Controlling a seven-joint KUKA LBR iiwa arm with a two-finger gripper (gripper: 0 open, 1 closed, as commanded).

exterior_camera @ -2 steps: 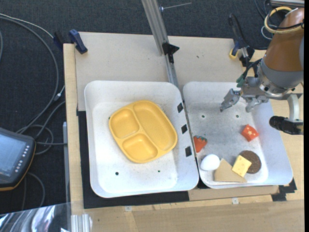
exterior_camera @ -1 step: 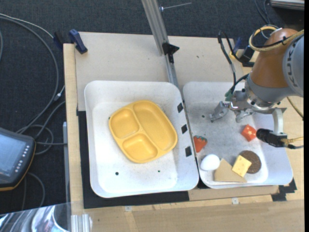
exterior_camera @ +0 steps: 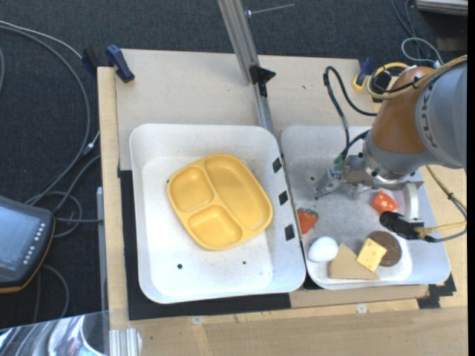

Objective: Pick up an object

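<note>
The arm (exterior_camera: 415, 124) reaches over the right bin (exterior_camera: 326, 143), its wrist low above the bin's middle. The gripper (exterior_camera: 349, 180) sits under the wrist housing, and whether it is open or closed cannot be told. No object is seen held. Candidate objects lie along the right bin's near edge: a white egg-shaped piece (exterior_camera: 322, 249), a tan wedge (exterior_camera: 347, 264), a yellow cheese block (exterior_camera: 371, 254) resting on a brown round cookie (exterior_camera: 387, 246), a red strawberry-like piece (exterior_camera: 307, 219) at the left wall, and a red piece (exterior_camera: 384, 201) just beside the wrist. The left bin (exterior_camera: 148, 199) carries a yellow divided plate (exterior_camera: 218, 200). Judgement: the pick is not completed.
</note>
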